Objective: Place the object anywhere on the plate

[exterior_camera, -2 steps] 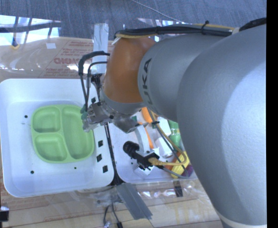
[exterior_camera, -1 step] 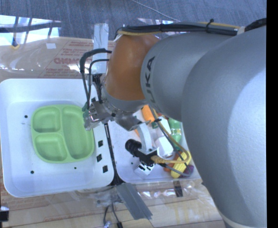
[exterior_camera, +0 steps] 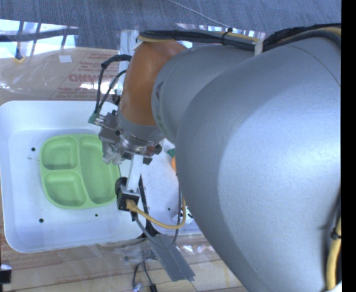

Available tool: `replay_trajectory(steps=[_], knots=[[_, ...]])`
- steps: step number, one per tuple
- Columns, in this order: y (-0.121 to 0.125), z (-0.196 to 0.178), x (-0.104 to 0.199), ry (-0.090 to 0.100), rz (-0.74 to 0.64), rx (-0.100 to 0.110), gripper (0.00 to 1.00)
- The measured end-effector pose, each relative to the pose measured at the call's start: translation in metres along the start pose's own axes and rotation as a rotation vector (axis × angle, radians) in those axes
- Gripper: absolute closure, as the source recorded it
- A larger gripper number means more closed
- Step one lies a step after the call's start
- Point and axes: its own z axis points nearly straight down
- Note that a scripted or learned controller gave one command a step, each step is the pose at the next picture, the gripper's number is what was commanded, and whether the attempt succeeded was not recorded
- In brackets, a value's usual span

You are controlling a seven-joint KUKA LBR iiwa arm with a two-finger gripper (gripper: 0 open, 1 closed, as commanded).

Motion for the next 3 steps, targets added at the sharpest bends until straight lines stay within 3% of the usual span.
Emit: replay_trajectory(steps=[1,2,3], knots=[[-0.0002,-0.0001,0.0003,0.0,-0.001,0.001,0.0],[-0.0006,-0.0094,0.0015,-0.001,-0.012,0.003,1.0],[-0.0011,-0.0089,0.0019,-0.002,-0.013,0.004,0.0]])
